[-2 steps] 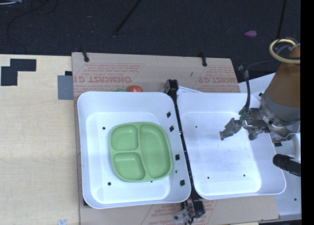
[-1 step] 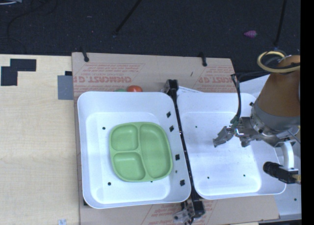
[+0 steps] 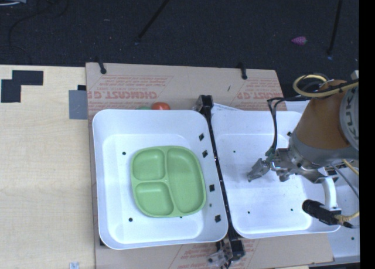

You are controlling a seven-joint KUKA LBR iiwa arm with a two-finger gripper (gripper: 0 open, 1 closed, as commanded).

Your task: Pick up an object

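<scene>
We count two white bins side by side on a cardboard sheet [image 3: 176, 89]. The left bin [image 3: 111, 139] holds one green plate [image 3: 169, 181] with three compartments, lying flat near the middle of the bin floor, a little toward the right wall. White floor shows on all sides of the plate, with the widest margin on its left and above it. The right bin [image 3: 246, 127] holds the arm's working end above its floor; the floor to the left of the gripper and along the near wall shows bare white.

One arm [image 3: 325, 124] enters from the right, its orange band above the right bin's right edge. One gripper [image 3: 258, 171] sits at its tip, over the middle of the right bin, pointing left. We cannot tell whether it is apart or together, and we see nothing between its tips.

One small orange-red item [image 3: 160, 106] lies just behind the back rim of the left bin, on the cardboard. A dark divider strip [image 3: 214, 162] runs between the two bins. One wooden bench top [image 3: 41, 174] extends to the left, well apart from the plate.
</scene>
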